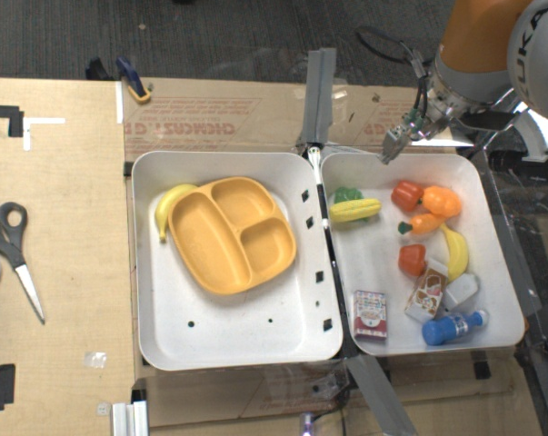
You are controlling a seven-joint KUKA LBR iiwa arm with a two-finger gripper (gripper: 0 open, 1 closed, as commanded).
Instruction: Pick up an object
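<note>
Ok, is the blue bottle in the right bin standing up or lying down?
Lying down. The blue bottle rests on its side near the right bin's front corner, white cap pointing right.

Below the claw, in the right bin, lie the pickable toys. Nearest, down and left of it: a yellow corn cob lying flat against a green pepper. Directly beneath: a red tomato touching an orange fruit. Farther down: a banana, a red pepper, a small carton and a blue bottle.
</note>
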